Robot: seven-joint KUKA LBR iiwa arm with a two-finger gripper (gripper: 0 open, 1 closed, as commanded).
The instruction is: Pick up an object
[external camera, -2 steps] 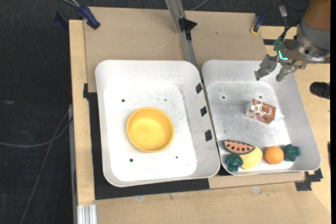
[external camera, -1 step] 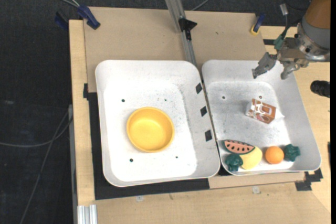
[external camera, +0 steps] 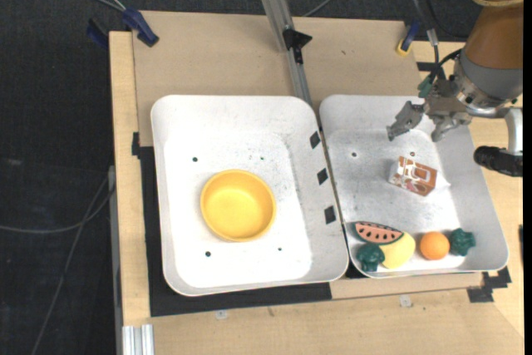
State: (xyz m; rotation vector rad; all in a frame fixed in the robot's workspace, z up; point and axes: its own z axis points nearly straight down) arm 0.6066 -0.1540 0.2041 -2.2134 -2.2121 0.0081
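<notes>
My gripper (external camera: 422, 123) hangs over the back of the right bin (external camera: 366, 129), its two grey fingers spread open with nothing between them. A small clear box with orange-brown markings (external camera: 413, 175) lies just in front of it, a short way below the fingertips. Along the right bin's front edge sit a watermelon slice (external camera: 378, 232), a yellow piece (external camera: 399, 249), an orange (external camera: 433, 245) and two dark green pieces (external camera: 371, 256) (external camera: 462, 241). A yellow bowl (external camera: 238, 204) rests in the left bin (external camera: 183, 137).
A slanted metal pole (external camera: 274, 4) crosses the bench behind the bins and ends at a clamp near their shared edge. Black clips (external camera: 322, 176) line the gap between the bins. Cables run across the dark floor at the left.
</notes>
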